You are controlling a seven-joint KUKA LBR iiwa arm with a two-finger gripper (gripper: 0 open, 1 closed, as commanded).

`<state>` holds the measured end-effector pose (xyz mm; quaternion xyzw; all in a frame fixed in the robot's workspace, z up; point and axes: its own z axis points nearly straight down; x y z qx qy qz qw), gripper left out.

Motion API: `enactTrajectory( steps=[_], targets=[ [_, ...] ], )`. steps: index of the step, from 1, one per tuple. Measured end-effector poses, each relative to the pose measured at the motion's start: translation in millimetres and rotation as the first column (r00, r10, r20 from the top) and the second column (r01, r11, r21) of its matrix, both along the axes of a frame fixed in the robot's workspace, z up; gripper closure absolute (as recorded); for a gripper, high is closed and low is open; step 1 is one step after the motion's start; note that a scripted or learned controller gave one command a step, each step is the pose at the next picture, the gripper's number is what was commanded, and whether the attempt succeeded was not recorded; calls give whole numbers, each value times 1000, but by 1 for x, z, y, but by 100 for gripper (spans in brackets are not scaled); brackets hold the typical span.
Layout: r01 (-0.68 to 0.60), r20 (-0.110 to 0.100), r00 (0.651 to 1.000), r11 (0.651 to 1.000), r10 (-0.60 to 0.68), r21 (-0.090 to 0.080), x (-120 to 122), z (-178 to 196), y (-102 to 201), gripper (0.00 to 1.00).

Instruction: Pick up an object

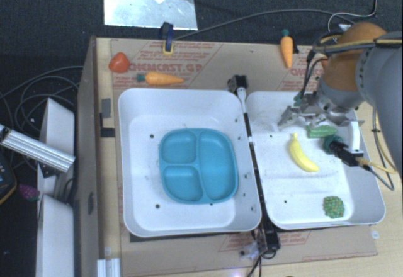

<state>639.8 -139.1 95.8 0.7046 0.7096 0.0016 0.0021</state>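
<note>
a table seen from above at a slant carries two shallow white bins side by side. the left bin [135, 118] holds a blue divided plate [198, 165] with three compartments, lying flat near its middle. the right bin [365, 197] holds a toy banana [302, 155] near its centre, a green broccoli-like piece [334, 206] toward the near right corner, and a small green object [322, 132] at the far right, just beside the banana's upper end.

the grey arm reaches in from the right, and its hand [296, 115] hangs over the far part of the right bin, near the banana's tip. whether the hand is open or closed cannot be told from here, and nothing visibly sits in it.

the banana looks like the nearest candidate to pick up. it is probably light, hollow plastic, stiff and smooth, so likely to slip or roll. a grip across its narrow middle, square to the curve, seems safest.

outside the bins, on the cardboard, lie two toy carrots [164, 79] [287, 49] and a red tomato-like toy [119, 62].
</note>
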Motion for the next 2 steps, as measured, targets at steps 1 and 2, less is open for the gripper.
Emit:
enactTrajectory(
  steps=[1, 2],
  targets=[
    [3, -5, 1000, 1000, -3, 1, -46, -12, 42, 0],
    [2, -2, 1000, 1000, -2, 1, -45, -1, 42, 100]
  ],
)
